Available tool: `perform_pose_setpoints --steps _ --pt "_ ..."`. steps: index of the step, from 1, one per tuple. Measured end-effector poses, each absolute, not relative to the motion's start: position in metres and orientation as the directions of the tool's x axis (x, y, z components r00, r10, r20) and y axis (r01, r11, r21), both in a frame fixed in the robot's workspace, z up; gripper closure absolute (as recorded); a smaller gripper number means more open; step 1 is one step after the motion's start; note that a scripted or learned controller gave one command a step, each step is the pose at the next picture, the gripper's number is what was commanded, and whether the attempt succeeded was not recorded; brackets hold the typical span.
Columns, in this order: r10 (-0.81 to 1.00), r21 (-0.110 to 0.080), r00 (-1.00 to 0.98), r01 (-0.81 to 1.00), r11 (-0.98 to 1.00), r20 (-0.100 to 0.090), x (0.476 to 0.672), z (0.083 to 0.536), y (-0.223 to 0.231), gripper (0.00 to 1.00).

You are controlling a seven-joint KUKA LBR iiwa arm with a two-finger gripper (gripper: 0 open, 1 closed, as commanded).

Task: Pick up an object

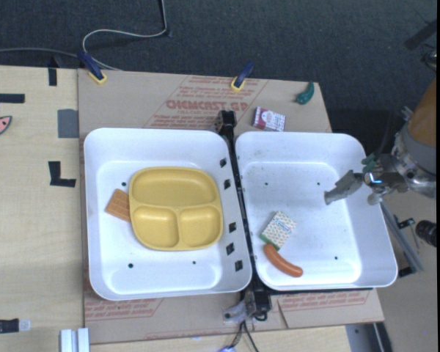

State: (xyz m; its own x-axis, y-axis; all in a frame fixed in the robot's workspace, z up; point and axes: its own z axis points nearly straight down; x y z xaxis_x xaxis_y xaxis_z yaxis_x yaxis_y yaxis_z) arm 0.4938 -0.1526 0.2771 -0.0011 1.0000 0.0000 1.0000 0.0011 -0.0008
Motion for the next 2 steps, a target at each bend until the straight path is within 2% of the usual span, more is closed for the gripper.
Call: perform_pose_setpoints --steps 1,2 --pt "1.0 -0.005 -0.001 1.0 0.001 0.002 0.492 0.12 -0.124 0.0" --pt "1.0 0.003 0.001 1.0 -0.001 -0.002 0.485 0.086 -0.094 0.0"
